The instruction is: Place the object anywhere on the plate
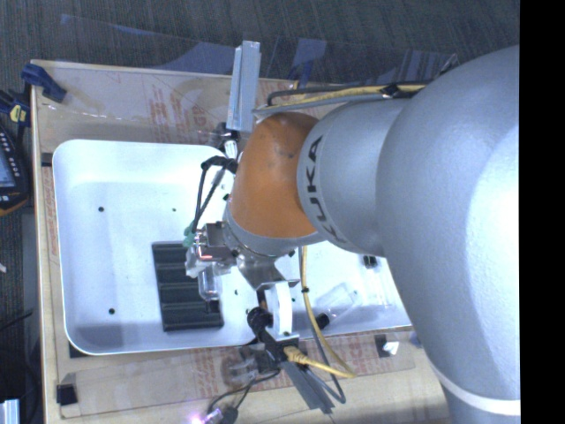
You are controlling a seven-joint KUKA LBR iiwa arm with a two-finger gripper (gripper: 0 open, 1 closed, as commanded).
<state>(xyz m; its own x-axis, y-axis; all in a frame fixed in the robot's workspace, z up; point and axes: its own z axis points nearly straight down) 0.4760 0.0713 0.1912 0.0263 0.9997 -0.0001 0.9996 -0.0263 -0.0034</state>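
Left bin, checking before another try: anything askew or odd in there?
Nothing stands out. The black ribbed slab lies flat in the left bin, roughly in line with its walls, with the gripper at its right edge. No visible damage.

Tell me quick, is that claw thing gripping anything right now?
Gripper: cannot be told. It is low over the right edge of the black ribbed block in the white bin.

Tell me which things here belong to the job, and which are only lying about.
For the job: gripper, over the black ribbed slab in the left bin; whether the slab is the plate, I cannot tell.
Lying about: small clear item in the right bin; blue clamp at the bench corner.
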